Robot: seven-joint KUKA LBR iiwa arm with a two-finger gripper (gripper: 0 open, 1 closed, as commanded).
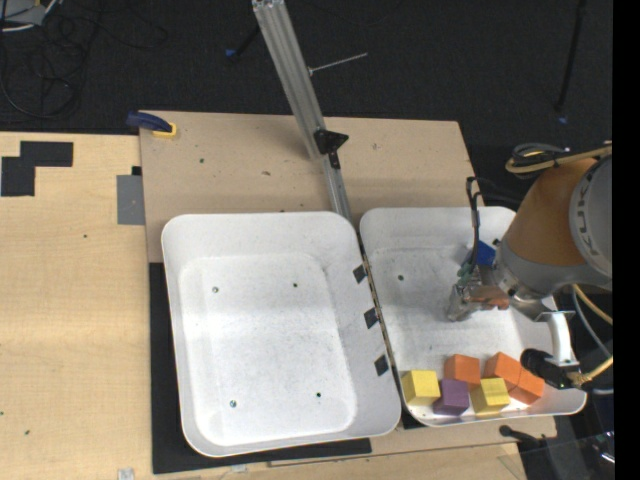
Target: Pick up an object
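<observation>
Several small blocks lie along the near edge of the right bin (420, 233): a yellow block (421, 385), a purple block (454, 396), an orange block (462, 369), a second yellow block (490, 395) and another orange block (516, 375). My gripper (462, 304) reaches down into the middle of the right bin, a short way behind the blocks and apart from them. Its tips sit close to the bin floor. I see no block between them.
The left bin (270, 328) lies beside the right one, with black clips (372, 318) along the shared edge. A slanted metal rail (300, 98) rises behind the bins. The wooden bench (70, 298) extends to the left.
</observation>
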